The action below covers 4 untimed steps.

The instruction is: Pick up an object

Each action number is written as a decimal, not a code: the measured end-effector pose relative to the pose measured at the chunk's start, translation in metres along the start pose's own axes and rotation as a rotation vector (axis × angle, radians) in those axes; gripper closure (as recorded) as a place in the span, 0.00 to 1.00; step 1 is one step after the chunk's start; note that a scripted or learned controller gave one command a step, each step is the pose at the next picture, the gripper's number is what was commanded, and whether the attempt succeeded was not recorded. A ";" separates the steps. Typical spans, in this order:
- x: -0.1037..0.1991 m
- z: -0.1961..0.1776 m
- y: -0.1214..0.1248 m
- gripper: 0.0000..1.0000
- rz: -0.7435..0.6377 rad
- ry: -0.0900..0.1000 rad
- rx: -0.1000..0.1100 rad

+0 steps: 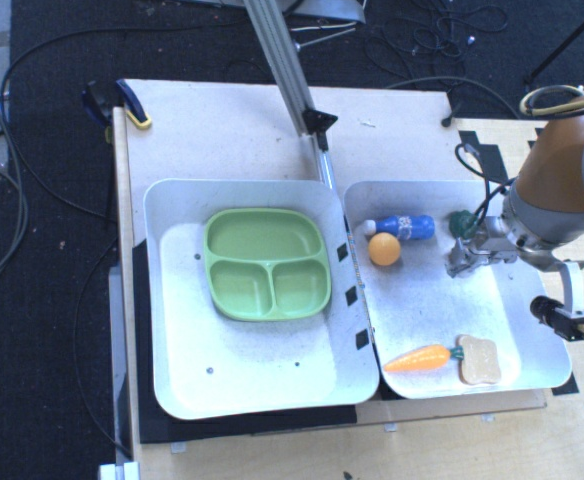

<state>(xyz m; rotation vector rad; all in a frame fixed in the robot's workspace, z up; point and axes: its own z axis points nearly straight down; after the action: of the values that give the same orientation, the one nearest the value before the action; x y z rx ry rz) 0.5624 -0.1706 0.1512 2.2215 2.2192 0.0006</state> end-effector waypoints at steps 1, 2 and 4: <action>0.003 -0.043 -0.006 1.00 -0.003 0.000 0.001; 0.003 -0.081 -0.006 1.00 -0.003 0.000 0.000; 0.107 -0.094 -0.028 1.00 -0.004 0.001 0.002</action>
<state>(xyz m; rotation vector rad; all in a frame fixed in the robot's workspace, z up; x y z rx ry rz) 0.5343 -0.0639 0.2456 2.2187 2.2251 -0.0001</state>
